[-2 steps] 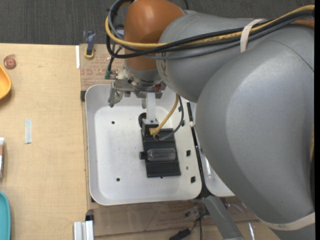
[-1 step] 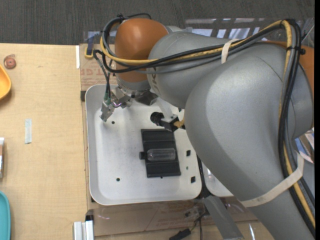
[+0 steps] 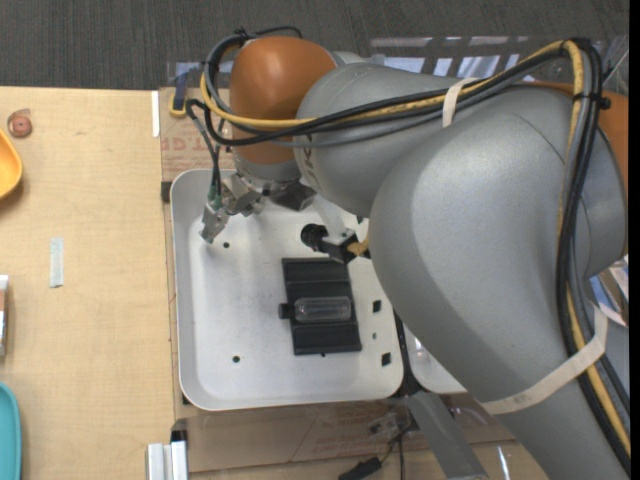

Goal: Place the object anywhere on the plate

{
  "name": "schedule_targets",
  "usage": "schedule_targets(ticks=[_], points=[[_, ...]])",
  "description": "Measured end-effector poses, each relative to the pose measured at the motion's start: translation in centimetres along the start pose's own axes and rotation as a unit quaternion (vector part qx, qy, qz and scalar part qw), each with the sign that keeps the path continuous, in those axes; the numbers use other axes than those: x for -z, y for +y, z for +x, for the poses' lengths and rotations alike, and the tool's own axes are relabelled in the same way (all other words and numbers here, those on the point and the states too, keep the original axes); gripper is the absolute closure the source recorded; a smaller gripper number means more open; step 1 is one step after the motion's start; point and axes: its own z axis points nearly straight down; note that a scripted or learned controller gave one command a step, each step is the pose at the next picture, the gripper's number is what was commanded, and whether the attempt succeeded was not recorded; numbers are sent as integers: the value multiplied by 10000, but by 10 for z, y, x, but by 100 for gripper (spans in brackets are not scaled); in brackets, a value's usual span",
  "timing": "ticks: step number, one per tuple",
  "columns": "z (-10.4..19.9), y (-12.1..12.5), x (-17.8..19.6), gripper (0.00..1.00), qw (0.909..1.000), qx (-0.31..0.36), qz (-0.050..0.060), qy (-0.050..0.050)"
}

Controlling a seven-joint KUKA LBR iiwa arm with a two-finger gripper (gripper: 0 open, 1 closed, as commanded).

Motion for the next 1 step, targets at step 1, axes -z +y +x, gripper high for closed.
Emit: schedule_targets(ticks=[1], points=[[-4,-9,0,0,9752,-2212,8,-1]])
